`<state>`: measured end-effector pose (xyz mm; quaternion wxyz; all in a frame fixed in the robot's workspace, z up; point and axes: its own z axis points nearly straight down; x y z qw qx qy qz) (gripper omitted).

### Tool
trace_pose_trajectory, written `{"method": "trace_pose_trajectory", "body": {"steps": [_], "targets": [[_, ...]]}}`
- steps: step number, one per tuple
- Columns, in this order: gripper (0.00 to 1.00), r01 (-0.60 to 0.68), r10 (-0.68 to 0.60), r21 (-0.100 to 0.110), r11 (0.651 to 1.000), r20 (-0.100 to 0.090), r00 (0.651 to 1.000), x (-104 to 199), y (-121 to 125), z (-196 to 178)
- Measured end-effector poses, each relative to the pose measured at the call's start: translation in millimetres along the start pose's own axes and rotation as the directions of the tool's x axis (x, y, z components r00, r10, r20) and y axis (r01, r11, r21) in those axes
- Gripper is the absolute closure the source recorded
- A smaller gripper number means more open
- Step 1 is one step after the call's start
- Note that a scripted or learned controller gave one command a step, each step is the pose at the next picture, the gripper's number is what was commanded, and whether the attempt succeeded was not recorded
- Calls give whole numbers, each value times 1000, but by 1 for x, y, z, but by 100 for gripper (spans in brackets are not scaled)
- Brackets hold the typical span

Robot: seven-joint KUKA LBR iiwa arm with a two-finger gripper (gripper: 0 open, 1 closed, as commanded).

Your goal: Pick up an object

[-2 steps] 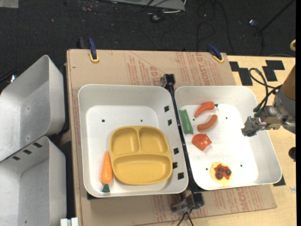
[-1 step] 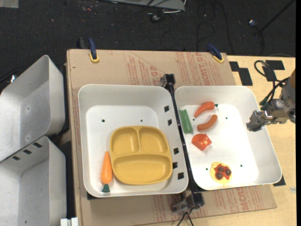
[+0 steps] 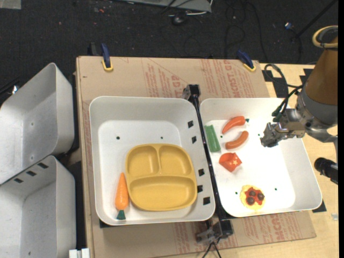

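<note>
Farthest from the gripper, in the left bin [image 3: 102, 144], an orange carrot [image 3: 122, 192] with a small green stub at its lower end lies lengthwise beside a yellow divided plate [image 3: 161, 176] (two small compartments at the top, one wide one below), touching or nearly touching the plate's left edge. A dark divider [image 3: 203, 138] runs between the two bins.

In the right bin [image 3: 301, 198], the toy foods all sit to the left of the gripper or below it. Along the bin's left wall lies a green stick-shaped piece [image 3: 213, 137], well apart from the tool. Nearer to it, a red chili-like piece [image 3: 233, 123], curved and glossy, lies at a slant; just below that is an orange-brown sausage [image 3: 237, 140], lying at much the same slant, its right end the closest thing to the fingertips but clearly apart from them. Below the sausage is a chunky red piece [image 3: 230, 162], blocky with a lighter facet. Further down, near the bin's front edge, sits a flat yellow round with dark red and black toppings [image 3: 252, 196].

The gripper [image 3: 267, 138] hangs over bare white floor at the sausage's level, pointing left and down. Its dark fingers appear bunched together with nothing visible between them, though how far apart they are cannot be told.
</note>
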<state>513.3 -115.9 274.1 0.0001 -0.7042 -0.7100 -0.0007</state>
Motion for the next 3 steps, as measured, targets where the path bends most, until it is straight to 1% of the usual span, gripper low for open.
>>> {"method": "trace_pose_trajectory", "body": {"steps": [2,3], "targets": [[100,1,-1,3,1000,0,1000,122,1,24],[100,0,0,0,1000,0,1000,182,16,29]]}}
